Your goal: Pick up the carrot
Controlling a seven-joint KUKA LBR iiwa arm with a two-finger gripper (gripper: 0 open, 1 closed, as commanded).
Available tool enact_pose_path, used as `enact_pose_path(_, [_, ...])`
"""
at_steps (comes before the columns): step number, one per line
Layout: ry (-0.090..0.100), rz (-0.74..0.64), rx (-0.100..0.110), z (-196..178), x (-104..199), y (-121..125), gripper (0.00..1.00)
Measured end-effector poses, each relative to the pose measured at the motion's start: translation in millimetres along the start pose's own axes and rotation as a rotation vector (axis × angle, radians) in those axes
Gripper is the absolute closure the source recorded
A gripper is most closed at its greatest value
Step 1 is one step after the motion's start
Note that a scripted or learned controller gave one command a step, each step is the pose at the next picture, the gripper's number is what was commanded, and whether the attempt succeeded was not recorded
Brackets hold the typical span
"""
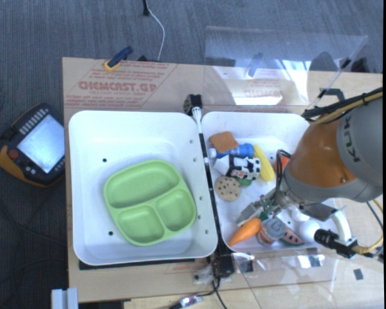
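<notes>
The carrot is orange with a green leafy top and lies at the near left corner of the right bin, tip pointing to the lower left. My gripper hangs just above the carrot's leafy end, below the grey arm with its orange band. The arm covers much of the right bin's right half. Whether the gripper touches the carrot is unclear.
Crowded around the carrot are a small can, a watermelon slice, a round cookie, a black-and-white cow toy, a yellow piece and a brown toast. A green divided plate fills the left bin.
</notes>
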State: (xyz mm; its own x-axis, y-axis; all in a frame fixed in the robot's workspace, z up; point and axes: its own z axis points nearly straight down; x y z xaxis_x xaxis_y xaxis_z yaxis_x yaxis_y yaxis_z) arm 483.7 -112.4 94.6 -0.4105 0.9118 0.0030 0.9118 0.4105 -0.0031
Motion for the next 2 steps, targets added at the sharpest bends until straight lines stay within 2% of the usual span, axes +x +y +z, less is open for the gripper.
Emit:
enact_pose_path(1, [-0.002, 0.003, 0.001, -6.5, -0.8, 0.2, 1.0])
enact_pose_path(2, [0.001, 0.004, 0.007, -12.4, -0.3, -0.6, 1.0])
